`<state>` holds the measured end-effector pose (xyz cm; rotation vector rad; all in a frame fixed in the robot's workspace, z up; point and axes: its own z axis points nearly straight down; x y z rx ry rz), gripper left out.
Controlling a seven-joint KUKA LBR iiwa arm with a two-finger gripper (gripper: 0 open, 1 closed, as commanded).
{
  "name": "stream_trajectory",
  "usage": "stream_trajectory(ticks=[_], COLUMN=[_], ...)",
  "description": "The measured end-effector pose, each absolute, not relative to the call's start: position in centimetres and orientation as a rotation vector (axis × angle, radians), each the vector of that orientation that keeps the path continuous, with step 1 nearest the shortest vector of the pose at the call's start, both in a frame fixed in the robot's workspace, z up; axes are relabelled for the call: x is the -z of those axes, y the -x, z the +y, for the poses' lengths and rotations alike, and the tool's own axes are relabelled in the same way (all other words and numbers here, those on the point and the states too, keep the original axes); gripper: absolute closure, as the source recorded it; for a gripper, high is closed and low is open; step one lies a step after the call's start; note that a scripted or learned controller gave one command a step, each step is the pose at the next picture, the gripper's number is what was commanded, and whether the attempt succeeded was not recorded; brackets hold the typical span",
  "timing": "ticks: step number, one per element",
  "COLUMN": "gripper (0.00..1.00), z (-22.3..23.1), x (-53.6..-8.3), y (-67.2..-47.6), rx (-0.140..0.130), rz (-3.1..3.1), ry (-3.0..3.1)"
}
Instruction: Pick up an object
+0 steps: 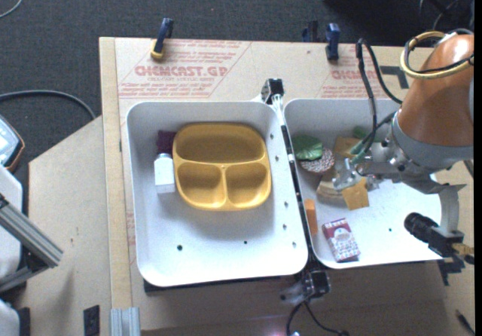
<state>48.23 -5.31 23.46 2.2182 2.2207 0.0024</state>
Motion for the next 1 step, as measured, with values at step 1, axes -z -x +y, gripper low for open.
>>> stream_trajectory(ticks=[1], gripper=[1.00], z=[-5.36], x=[-23.20], y=[-48.61], rx=[-0.001], rz=[2.221], ry=[-2.218])
